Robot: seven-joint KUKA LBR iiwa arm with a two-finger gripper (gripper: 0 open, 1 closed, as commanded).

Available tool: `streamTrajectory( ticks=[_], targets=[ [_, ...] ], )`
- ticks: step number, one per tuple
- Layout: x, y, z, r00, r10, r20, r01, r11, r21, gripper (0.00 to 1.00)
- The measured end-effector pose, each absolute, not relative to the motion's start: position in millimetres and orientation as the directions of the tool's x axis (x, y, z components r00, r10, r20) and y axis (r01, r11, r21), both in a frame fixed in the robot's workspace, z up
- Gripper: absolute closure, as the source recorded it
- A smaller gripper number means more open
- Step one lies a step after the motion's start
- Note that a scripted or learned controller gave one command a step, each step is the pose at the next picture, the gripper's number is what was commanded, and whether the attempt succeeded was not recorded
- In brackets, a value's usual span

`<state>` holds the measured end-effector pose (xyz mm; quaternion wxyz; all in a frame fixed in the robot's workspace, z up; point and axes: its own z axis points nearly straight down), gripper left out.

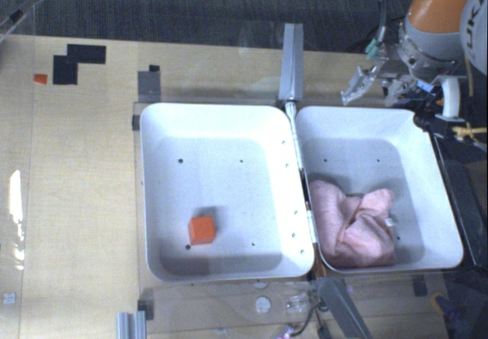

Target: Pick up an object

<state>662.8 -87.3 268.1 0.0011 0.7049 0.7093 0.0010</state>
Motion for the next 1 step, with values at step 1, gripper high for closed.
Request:
streamTrajectory(
  ticks=[1],
  targets=[
    [664.3,-85.5,280.1,-0.012,1.0,0.0,1.0,0.012,0.009,1.0]
  ],
)
